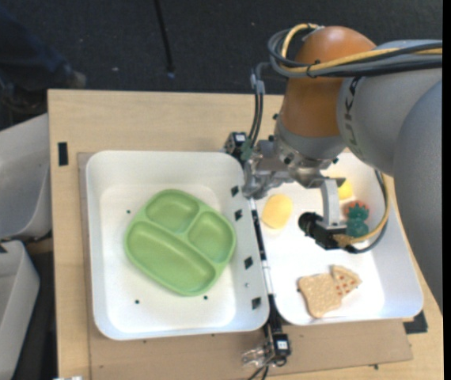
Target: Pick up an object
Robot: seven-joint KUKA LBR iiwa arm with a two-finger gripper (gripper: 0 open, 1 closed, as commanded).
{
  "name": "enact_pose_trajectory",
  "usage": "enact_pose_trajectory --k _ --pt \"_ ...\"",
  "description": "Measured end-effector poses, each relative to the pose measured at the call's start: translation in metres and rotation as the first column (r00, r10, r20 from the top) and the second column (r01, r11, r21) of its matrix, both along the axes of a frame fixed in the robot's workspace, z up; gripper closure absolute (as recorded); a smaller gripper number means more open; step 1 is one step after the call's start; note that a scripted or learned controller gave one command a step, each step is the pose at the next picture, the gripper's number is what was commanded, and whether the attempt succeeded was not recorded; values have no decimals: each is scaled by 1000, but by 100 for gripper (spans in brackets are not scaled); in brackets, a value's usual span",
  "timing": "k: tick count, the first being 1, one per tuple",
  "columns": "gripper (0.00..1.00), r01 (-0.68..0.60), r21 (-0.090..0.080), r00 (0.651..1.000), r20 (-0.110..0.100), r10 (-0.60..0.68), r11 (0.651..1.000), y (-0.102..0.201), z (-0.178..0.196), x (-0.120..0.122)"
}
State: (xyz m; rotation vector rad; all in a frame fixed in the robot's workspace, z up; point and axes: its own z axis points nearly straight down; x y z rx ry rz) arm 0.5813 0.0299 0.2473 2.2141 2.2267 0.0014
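KUKA arm (384, 109), grey w/ orange band (324, 50) above the wrist, is seen reaching in from the right over the right bin (406, 295), one of two shallow white bins set side by side on a wooden bench (67, 117). The gripper (297, 188) is held low over the far-left part of that bin, near the wall shared w/ the left bin (91, 212). Whether it is apart or together cannot be told, as the wrist covers much of it; nothing can be seen clamped in it.

Candidate objects for the pick are spread across the right bin. A yellow rounded item (277, 210) lies just beside the bin's left wall, directly below the gripper in the view; contact btwn the two cannot be judged. A small green item (357, 218) sits toward the right side, w/ a small yellow piece (344, 188) just beyond it, partly hidden by gripper hardware. A tan toast-like slab (320, 294) is placed near the front edge, w/ a wedge dotted in red (347, 277) touching its right-hand corner.

In the left bin, a green divided plate (180, 241) w/ three compartments is set flat at the centre, turned at an angle to the bin walls, well apart from the gripper. Black & yellow cables (289, 50) are looped over the orange band.
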Motion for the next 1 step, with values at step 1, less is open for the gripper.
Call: enact_pose_trajectory --k 1 --pt "100 0 1 1000 0 0 1000 38 -4 27"
